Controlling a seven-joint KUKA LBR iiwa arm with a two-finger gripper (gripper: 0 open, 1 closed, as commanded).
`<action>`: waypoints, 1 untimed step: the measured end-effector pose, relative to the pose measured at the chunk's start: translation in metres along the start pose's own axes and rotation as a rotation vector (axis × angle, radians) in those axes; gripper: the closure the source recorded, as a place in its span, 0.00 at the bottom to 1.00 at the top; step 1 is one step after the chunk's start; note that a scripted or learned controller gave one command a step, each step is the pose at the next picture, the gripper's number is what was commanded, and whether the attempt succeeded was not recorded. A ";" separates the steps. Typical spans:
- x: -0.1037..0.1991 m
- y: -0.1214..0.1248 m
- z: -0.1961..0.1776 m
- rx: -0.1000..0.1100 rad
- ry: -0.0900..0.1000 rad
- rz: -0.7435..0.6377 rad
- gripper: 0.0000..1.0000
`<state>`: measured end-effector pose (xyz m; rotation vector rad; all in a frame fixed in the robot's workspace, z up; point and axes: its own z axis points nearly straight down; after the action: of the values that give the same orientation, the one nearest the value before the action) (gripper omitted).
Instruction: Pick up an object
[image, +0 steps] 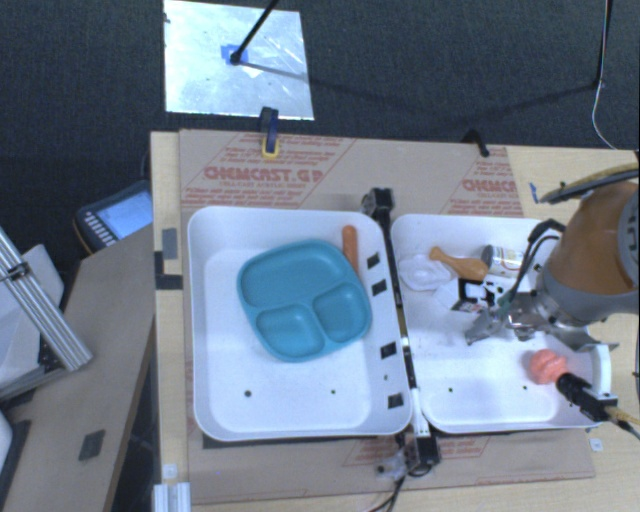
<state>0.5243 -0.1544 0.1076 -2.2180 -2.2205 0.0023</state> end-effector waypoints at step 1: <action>0.000 0.000 0.024 -0.002 0.000 0.000 0.00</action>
<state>0.5246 -0.1540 0.0832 -2.2193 -2.2214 0.0003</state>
